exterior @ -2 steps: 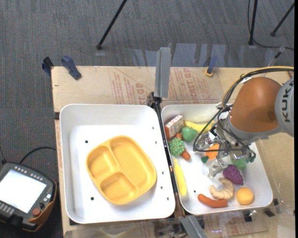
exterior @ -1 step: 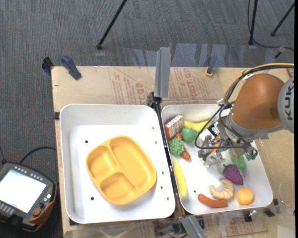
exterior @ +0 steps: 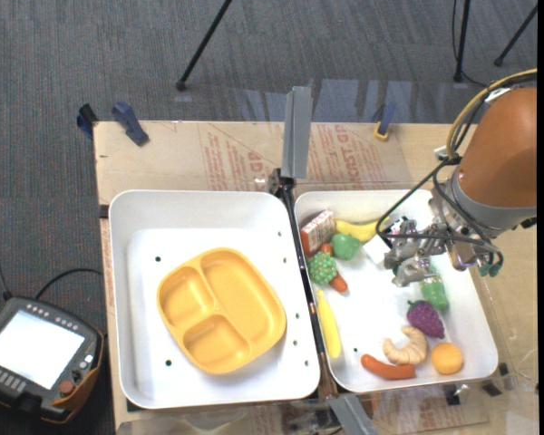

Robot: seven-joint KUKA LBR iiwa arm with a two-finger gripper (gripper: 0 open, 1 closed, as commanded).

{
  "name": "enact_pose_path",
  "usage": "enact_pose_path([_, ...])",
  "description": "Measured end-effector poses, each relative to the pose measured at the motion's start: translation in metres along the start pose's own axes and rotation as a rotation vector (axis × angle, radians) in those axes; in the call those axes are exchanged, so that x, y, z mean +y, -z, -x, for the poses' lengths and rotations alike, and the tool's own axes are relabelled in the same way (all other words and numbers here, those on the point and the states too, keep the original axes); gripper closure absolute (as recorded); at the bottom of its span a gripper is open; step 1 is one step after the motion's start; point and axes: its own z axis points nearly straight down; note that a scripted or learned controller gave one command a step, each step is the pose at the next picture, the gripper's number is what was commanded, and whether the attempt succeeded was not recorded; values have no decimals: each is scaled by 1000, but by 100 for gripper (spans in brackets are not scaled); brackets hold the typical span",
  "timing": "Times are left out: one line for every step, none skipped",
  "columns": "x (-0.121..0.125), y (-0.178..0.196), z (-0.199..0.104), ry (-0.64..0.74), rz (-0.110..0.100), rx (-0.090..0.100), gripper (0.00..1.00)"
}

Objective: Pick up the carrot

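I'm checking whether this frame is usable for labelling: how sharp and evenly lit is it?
Camera view: even, soft lighting with faint shadows; yellow tray and carrot are sharp; the gripper is slightly blurred; white bin bright but not blown out.

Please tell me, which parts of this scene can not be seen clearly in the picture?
- Carrot, camera view: mostly hidden behind the green bumpy toy.
- Gripper, camera view: a dark tangle with cables; too small to make out.
- Small box, camera view: label too small to read.
- Arm, camera view: cut off by the right edge.
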Motion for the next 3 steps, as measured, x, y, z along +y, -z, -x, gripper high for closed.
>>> enact_pose_path([-55,149,-21,58,-3,-2,100])
enact_pose_path([-54,143,-22,58,3,9,0])
enact_pose_path([-31,-13,-31,-145,6,22,0])
